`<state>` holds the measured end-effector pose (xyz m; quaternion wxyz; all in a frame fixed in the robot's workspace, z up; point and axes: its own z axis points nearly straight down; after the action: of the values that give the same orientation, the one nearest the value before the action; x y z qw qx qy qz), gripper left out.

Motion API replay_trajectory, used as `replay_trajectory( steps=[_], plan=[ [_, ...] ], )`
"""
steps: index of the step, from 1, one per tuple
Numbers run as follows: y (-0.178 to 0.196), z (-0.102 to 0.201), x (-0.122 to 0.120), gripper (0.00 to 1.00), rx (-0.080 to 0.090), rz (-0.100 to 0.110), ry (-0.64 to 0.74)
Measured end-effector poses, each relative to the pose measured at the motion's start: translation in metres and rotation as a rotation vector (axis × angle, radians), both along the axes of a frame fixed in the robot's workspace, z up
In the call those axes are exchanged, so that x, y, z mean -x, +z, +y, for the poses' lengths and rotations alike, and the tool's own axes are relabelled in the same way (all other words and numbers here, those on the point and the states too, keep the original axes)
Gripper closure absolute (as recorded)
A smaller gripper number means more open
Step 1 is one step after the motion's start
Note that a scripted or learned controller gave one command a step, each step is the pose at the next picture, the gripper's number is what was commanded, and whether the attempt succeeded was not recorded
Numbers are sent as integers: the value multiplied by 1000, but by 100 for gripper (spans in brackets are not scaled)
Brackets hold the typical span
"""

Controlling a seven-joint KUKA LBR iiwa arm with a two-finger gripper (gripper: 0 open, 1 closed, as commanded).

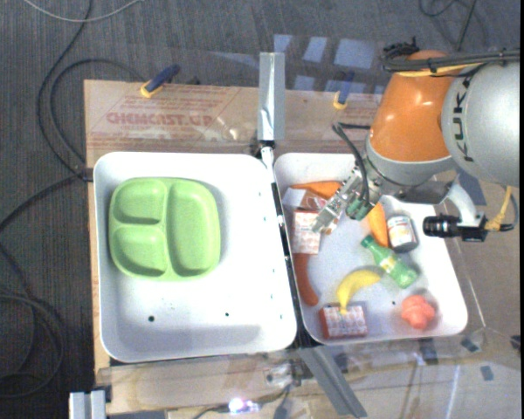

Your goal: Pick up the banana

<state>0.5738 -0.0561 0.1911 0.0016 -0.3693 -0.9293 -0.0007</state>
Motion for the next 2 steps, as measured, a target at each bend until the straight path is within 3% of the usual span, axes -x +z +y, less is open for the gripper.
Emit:
replay_trajectory(
  steps=[1,2],
  plan=[
    [0,0,0,0,0,0,0],
    [-35,-88,62,0,4,-1,147]
  ],
)
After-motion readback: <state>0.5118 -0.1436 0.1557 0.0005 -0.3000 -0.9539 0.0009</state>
